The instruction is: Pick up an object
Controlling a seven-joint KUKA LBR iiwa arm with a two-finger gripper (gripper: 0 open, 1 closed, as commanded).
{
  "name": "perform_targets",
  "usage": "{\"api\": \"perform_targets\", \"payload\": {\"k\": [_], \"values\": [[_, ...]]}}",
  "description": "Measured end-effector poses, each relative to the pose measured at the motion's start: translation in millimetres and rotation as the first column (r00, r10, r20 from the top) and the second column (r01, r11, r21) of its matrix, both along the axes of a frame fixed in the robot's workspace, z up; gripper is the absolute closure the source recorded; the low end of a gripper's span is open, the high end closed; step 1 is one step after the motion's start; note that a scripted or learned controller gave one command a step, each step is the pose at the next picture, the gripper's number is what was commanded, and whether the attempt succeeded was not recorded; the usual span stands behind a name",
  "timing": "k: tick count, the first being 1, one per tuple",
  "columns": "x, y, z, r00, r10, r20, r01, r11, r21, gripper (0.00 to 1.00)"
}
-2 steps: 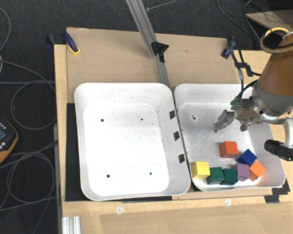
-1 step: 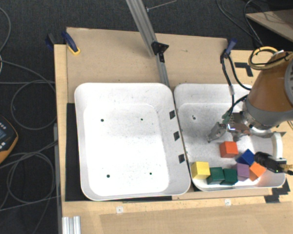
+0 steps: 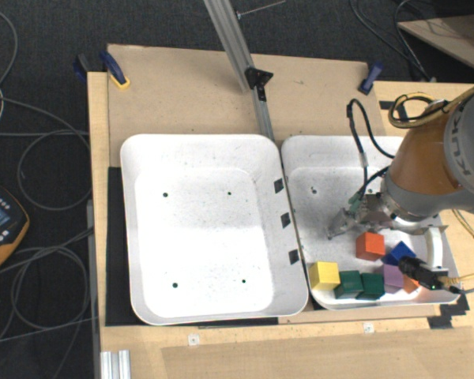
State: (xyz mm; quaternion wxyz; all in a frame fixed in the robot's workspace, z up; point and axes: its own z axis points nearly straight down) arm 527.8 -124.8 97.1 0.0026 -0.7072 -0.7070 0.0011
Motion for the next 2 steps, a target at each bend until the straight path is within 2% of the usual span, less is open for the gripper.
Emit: {"api": "perform_targets", "payload": {"k": [1, 2], "values": [[2, 0, 13, 1.0, 0.0, 0.007, 0.0, 1.0, -0.001, 1.0], [-5, 0, 61, 1.0, 0.001, 0.011, -0.001, 1.0, -0.003, 1.0]]}}
